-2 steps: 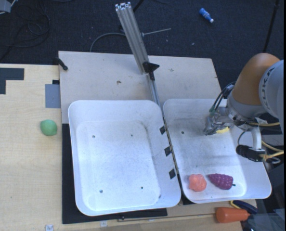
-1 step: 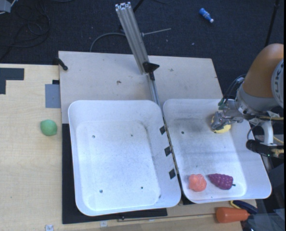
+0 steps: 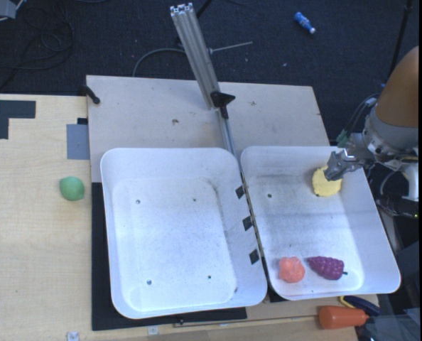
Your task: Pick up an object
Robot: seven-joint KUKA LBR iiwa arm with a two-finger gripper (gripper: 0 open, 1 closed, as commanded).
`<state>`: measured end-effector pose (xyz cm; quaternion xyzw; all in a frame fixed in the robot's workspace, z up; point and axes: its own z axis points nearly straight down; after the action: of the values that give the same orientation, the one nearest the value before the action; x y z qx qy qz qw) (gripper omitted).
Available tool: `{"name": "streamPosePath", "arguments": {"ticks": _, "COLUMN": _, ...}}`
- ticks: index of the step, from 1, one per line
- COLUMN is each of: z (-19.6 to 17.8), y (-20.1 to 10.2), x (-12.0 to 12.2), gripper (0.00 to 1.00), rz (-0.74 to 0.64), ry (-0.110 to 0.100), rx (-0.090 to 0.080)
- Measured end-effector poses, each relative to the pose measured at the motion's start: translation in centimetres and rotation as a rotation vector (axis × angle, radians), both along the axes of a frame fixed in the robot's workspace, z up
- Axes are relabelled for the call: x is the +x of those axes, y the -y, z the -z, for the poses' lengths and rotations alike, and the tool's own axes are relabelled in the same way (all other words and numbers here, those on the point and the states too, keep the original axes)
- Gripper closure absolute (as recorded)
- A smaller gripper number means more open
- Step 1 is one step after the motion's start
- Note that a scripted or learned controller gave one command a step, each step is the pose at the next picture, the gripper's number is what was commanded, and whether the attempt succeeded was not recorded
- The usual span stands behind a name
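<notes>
Gripper (image 3: 337,168): grip state cannot be told; yellow toy (image 3: 325,184) directly beneath. Recommended: descend centred, close squarely.

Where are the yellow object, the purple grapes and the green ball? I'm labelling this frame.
yellow object (image 3: 325,185): camera view, its lower body, below the gripper.
purple grapes (image 3: 326,266): camera view, middle of the bunch, right bin.
green ball (image 3: 72,188): camera view, its centre, on the wooden bench left of the bins.
</notes>
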<state>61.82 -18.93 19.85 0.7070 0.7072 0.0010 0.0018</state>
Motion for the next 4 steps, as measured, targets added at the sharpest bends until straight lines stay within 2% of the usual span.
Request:
{"name": "streamPosePath", "arguments": {"ticks": 1, "z": -4.6, "y": -0.8, "x": 0.0, "gripper": 1.00, "rz": 0.000, "ry": 0.000, "rx": 0.001}}
{"name": "streamPosePath", "arguments": {"ticks": 2, "z": -3.4, "y": -5.7, "x": -1.9, "gripper": 1.00, "rz": -0.002, "ry": -0.005, "rx": 0.002}}
{"name": "streamPosePath", "arguments": {"ticks": 4, "z": -4.3, "y": -16.8, "x": -6.1, "gripper": 1.00, "rz": -0.003, "ry": -0.004, "rx": 0.002}}
